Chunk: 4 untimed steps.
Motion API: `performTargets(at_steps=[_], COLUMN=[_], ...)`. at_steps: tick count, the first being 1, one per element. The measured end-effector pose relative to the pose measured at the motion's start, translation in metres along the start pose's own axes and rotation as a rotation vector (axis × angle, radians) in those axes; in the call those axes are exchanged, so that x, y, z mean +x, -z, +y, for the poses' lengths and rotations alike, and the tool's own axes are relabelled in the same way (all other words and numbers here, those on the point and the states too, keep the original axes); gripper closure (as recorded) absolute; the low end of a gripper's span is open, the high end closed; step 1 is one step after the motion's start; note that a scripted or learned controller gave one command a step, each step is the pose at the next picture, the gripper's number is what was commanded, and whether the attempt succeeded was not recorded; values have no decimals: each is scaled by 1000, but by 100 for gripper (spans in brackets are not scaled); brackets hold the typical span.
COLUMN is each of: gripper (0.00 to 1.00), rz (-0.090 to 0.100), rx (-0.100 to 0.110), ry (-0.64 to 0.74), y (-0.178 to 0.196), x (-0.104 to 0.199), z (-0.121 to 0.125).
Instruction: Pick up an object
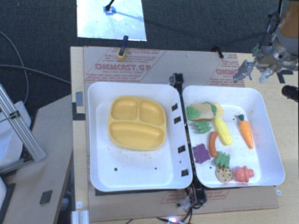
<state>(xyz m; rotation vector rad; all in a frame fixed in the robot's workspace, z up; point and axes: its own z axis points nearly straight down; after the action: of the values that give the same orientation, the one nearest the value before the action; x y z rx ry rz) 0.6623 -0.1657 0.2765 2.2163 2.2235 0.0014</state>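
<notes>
On the bench, two shallow white bins sit side by side. The left bin (96,125) holds a yellow three-compartment plate (137,123). The right bin (266,125) holds toy foods: a sandwich (202,111), a corn cob (223,130), a carrot (245,131), a hot dog (213,143), purple grapes (201,153), a cookie (224,174) and a strawberry (243,173). Above the right bin's far right corner hangs the gripper (253,73), fingers spread apart, holding nothing and touching nothing.
</notes>
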Motion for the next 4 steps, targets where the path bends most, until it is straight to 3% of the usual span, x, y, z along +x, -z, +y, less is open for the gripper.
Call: performTargets(at_steps=[1,2,3,4], gripper=[0,0,100,0], rz=[3,0,-2,-2], rx=[11,-4,-10,-9], ry=[-4,2,4,5], y=[-147,-193,-178,-178], x=[-19,-5,-6,-6], z=[-20,8,9,9])
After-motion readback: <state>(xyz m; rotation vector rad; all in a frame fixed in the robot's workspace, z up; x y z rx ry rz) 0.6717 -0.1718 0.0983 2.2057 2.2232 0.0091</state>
